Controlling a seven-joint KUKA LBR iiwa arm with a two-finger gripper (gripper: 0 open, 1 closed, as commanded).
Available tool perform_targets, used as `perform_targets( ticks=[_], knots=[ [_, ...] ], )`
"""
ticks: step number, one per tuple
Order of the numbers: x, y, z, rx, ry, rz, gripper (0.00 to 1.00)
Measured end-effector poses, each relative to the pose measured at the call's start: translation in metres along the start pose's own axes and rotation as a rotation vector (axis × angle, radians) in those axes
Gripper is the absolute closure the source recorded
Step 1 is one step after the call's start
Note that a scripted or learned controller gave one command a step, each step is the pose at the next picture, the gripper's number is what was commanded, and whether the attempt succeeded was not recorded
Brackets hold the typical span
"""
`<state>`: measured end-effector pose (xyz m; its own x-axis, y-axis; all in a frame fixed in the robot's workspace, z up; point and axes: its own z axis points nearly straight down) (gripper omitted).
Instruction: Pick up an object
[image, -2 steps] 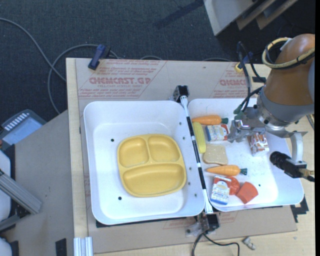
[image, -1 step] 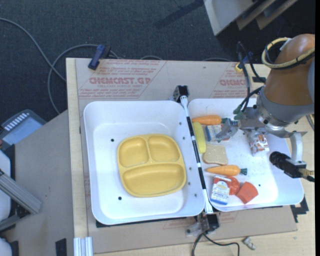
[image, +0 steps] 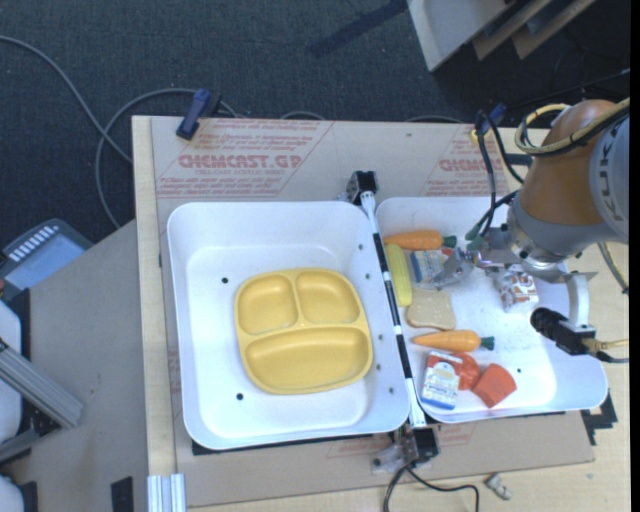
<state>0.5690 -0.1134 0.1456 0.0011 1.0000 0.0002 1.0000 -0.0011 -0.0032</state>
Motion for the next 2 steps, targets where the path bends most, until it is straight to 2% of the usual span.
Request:
perform_targets(
  ticks=[1, 2],
  knots=[
    [0.0161, 0.0572, 0.0594, -0.008, -0.007, 0.001, 0.0],
    [0.0169, 0.0575, 0.0495, -0.009, -0.006, 0.001, 1.0]
  ],
)
